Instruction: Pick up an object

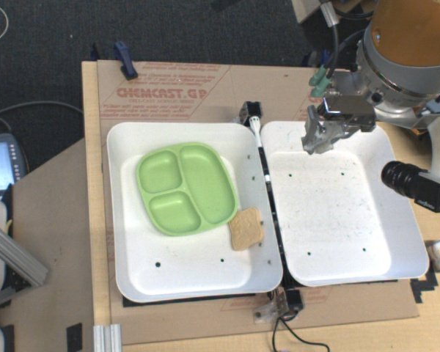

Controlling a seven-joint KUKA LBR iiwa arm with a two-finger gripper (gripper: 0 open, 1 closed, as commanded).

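Camera view, left to right: the green divided plate [186,189] and a tan sponge-like piece [246,229] touching its corner sit in the left bin [125,218], the only pickable stuff. The tool [319,139] hangs over the right bin [396,218], well apart; can't tell its finger state.

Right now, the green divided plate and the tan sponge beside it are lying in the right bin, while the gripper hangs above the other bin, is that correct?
Not quite: the green divided plate and the tan sponge beside it lie in the left bin, not the right. The gripper hangs above the other bin, the right bin. The camera view shows this.
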